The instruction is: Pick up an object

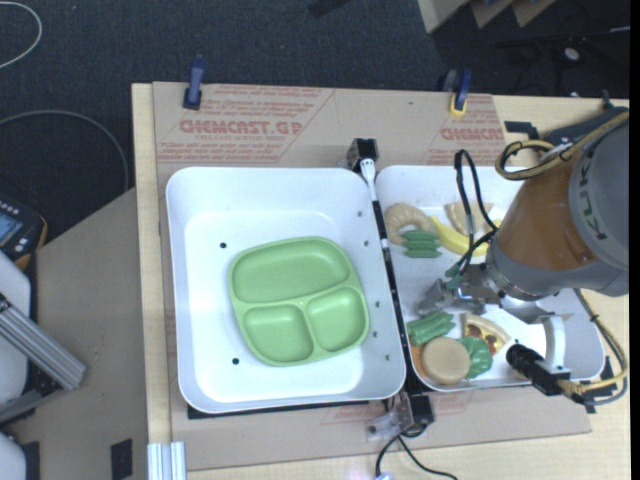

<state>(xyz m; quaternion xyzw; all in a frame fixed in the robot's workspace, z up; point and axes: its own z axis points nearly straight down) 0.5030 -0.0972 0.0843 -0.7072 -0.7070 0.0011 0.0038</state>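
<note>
Toys crowd the right bin, and my tool sits low among them, near the bin's left wall and about midway along it. From this angle I cannot tell its state; the wrist and cabling hide too much.

Nearest candidate, I judge, is the green pod, lying just toward the near edge of the bin from the tool, its long axis running roughly across the bin, left to right. Touching it on the near side is a round tan bun in the bin's near-left corner. A second green piece and a pale curled piece lie toward the far-left corner, with a banana beside them; all are farther from the tool than the pod.

Room is tight: the pod is close to the left wall and hemmed by the bun, so a descent would need to straddle its short width.

The left bin carries a green divided tray, well apart from the tool. Both bins rest on the table.
</note>
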